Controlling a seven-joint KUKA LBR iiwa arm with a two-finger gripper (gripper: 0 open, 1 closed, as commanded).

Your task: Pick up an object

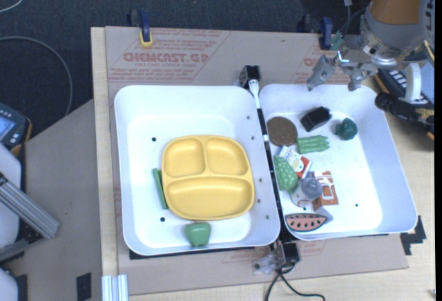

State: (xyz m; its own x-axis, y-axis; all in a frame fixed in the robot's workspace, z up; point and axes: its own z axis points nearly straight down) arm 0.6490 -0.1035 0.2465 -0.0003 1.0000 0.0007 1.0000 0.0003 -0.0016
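Robotics lab: clamped bench board point(207, 58), loose cables point(41, 51), white bins point(131, 154).

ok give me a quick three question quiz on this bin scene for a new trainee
1. True or false: the yellow divided tray lies in the left bin.
2. Which lies nearest the front edge of the right bin? A) black block B) watermelon slice C) dark green ball
3. Fill in: the gripper is above the right bin's ____ edge, its fingers spread.

Key:
1. True
2. B
3. Back; nothing is between the fingers.
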